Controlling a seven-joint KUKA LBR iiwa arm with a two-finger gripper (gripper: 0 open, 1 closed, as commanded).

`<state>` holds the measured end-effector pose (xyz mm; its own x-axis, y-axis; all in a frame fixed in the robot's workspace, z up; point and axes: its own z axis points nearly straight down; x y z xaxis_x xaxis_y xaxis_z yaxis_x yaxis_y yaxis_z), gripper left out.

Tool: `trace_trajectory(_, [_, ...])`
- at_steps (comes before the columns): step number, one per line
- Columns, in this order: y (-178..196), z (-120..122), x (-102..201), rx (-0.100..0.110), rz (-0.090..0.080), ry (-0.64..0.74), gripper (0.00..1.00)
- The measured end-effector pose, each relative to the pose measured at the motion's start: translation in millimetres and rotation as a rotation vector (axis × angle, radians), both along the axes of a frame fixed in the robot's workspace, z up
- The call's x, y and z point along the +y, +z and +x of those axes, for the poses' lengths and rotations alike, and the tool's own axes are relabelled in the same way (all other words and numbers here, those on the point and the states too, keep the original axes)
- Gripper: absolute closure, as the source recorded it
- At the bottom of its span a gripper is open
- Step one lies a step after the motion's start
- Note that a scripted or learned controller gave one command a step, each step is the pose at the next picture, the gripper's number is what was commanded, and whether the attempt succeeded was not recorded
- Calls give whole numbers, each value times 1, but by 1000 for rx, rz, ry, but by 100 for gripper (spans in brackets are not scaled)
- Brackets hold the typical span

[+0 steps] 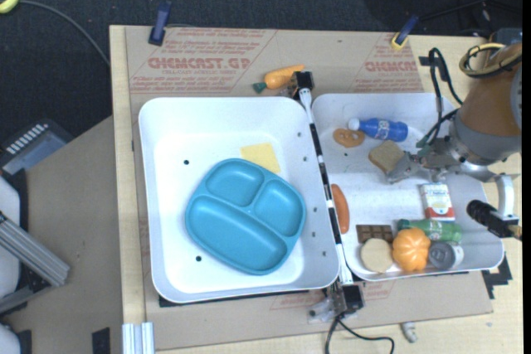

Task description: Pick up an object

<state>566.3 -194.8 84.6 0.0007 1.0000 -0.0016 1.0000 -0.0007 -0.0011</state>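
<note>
1. The left bin (158,178) holds a blue divided plate (245,214) and a yellow slice (261,155).
2. The right bin (415,102) holds a sausage (341,207), blue bottle (382,128), brown block (386,156) and orange pumpkin (411,249).
3. The gripper (408,167) sits beside the brown block; I cannot tell its jaw state.

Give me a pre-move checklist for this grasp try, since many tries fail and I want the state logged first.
1. Gripper is over the right white bin: ok.
2. Fingers sit beside the brown bread-like block: ok.
3. Block seen between the fingers: cannot tell.
4. Neighbours apart from the block: blue plastic bottle and small round brown cookie lie close behind it: not ok.
5. Orange pumpkin-shaped toy and the small red-and-white carton lie away from the fingers: ok.
6. Blue divided plastic plate rests in the left white bin, out of the way: ok.
</note>
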Motion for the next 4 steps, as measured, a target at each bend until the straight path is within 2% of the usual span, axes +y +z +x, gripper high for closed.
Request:
trace_trajectory(1, [0,23,64,-3,2,2,0])
trace_trajectory(2, [-5,93,75,32,5,-5,0])
trace_trajectory(3, [5,93,75,33,3,-5,100])
trace_trajectory(4, [101,34,145,-2,3,3,100])
